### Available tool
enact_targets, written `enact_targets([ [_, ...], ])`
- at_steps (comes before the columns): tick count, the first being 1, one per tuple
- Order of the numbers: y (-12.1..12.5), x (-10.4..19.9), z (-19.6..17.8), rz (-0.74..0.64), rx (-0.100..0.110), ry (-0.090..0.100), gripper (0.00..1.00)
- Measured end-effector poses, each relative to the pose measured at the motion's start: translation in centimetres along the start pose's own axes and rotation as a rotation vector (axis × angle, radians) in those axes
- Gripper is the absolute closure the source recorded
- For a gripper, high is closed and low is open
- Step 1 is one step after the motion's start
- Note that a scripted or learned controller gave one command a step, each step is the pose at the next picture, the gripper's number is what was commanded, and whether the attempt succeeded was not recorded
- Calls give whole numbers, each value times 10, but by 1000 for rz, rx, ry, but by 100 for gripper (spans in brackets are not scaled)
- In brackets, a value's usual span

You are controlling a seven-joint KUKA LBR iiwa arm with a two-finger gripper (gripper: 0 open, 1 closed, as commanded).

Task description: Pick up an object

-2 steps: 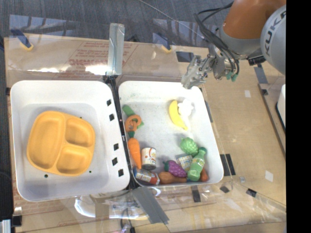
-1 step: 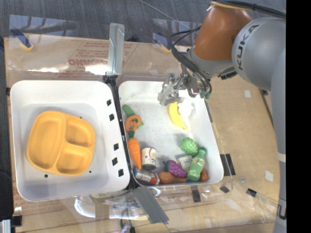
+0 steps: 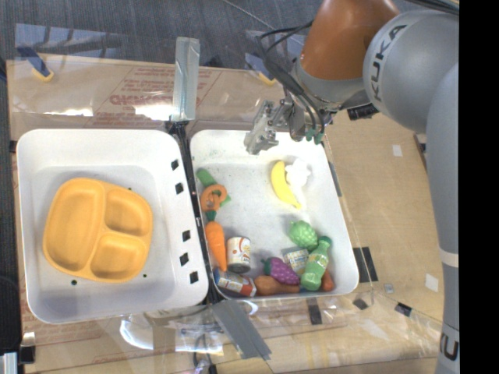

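My gripper [image 3: 260,140] hangs over the far rim of the right bin [image 3: 341,209], near its back left part, with nothing seen in it. Toy food lies in that bin. A yellow banana [image 3: 283,185] rests a little to the gripper's right and nearer the camera, beside a white lump [image 3: 299,173]. An orange and green toy [image 3: 212,196] and a carrot [image 3: 214,244] lie along the left wall. A small can [image 3: 238,253], purple grapes [image 3: 282,270], a green bumpy fruit [image 3: 304,233] and a green bottle [image 3: 316,266] crowd the front.
The left bin [image 3: 31,162] holds a yellow divided plate [image 3: 97,228]. A grey upright post [image 3: 185,80] stands at the back between the bins. The arm's orange band [image 3: 343,29] and grey body [image 3: 421,61] loom over the right bin's far right corner.
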State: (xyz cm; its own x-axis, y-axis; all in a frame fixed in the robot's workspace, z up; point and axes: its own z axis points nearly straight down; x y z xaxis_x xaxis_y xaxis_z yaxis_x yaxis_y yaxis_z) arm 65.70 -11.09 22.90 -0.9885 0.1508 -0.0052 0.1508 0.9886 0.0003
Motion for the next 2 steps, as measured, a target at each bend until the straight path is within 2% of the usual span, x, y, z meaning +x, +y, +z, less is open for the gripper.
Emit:
enact_targets([
  [1, -36, 9, -73, 164, 2, -4, 100],
  [2, -80, 3, -56, -386, 1, 1, 100],
])
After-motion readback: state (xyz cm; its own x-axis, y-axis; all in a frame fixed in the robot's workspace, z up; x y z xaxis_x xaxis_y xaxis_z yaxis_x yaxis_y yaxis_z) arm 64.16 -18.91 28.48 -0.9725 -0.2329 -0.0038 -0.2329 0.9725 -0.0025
